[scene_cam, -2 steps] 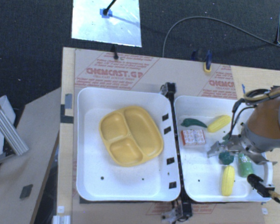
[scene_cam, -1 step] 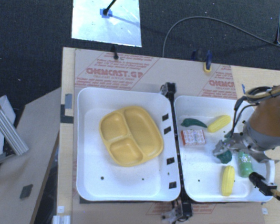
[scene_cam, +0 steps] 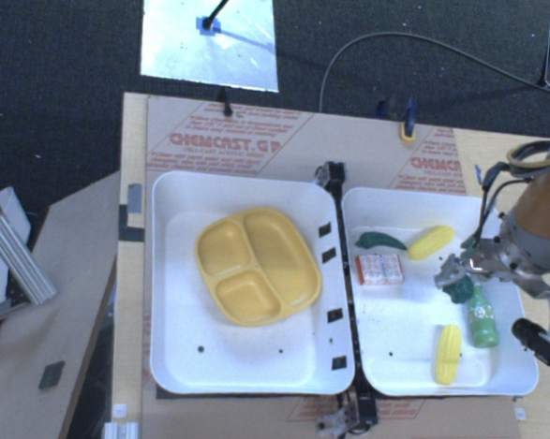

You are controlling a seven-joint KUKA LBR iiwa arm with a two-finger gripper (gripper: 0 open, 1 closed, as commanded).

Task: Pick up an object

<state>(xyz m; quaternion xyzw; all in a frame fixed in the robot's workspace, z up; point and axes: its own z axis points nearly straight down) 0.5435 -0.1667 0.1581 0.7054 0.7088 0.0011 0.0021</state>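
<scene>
Green bottle (scene_cam: 480, 317) lying in the right bin (scene_cam: 499, 375), near its right side, top end under the tool (scene_cam: 456, 276). Can't tell how the tool stands. Close by: yellow corn (scene_cam: 447, 353), another corn (scene_cam: 430, 242), green pepper (scene_cam: 380, 240), small box (scene_cam: 379, 269). Yellow tray (scene_cam: 256, 264) in left bin (scene_cam: 167, 347).

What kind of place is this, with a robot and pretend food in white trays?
Probably a robot lab or test bench, not a kitchen. A grey and orange robot arm reaches over two white bins taped onto protective board, cables run across the dark carpet, and the food, like the toy corn cob, is plastic.
</scene>
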